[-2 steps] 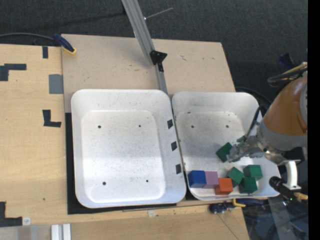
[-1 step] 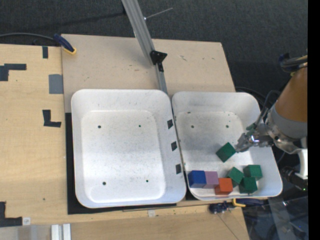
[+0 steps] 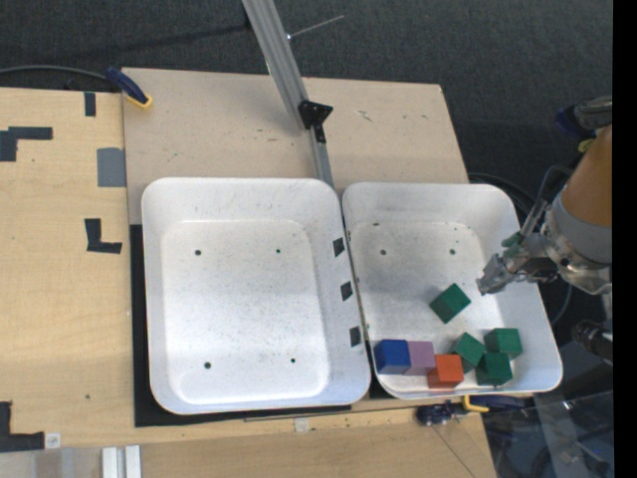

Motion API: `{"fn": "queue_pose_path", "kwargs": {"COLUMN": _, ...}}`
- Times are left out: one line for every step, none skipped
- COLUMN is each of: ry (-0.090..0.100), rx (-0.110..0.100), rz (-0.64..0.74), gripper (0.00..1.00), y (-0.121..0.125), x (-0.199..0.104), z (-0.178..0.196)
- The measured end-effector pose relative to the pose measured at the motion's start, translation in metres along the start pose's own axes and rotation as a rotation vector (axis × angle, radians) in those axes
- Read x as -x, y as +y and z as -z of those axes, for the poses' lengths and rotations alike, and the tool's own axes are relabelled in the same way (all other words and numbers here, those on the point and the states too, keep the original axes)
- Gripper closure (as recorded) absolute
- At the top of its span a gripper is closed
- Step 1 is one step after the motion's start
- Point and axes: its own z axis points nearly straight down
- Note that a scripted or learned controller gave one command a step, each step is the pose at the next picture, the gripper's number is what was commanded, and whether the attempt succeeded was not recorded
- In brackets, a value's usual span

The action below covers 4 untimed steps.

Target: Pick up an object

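The hand [image 3: 495, 279] hangs over the right bin [image 3: 418, 199], near that bin's right wall; whether it is apart or together cannot be told from this angle, and nothing shows gripped in it. A lone green block [image 3: 450, 302] lies tilted on the right bin's floor, just left of and below the hand, apart from it. The rest crowd the right bin's near edge: a blue cube [image 3: 392, 356] touching a lilac cube [image 3: 421, 355]; an orange cube [image 3: 447, 369] just beside; three green cubes [image 3: 490, 355] bunched at the near right corner. The left bin [image 3: 239, 192] sits against the right bin on the counter [image 3: 60, 267]; a metal pole [image 3: 279, 53] slants above the right bin's far left corner.
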Motion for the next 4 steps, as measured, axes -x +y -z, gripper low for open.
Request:
{"fn": "queue_pose_path", "kwargs": {"ry": 0.002, "rx": -0.003, "rz": 0.004, "gripper": 1.00, "y": 0.008, "x": -0.043, "z": 0.002}}
{"fn": "queue_pose_path", "kwargs": {"ry": 0.003, "rx": -0.003, "rz": 0.005, "gripper": 1.00, "y": 0.012, "x": -0.089, "z": 0.008}}
{"fn": "queue_pose_path", "kwargs": {"ry": 0.003, "rx": -0.006, "rz": 0.005, "gripper": 1.00, "y": 0.019, "x": -0.145, "z": -0.004}}
{"fn": "queue_pose_path", "kwargs": {"ry": 0.002, "rx": -0.006, "rz": 0.005, "gripper": 1.00, "y": 0.024, "x": -0.199, "z": -0.013}}
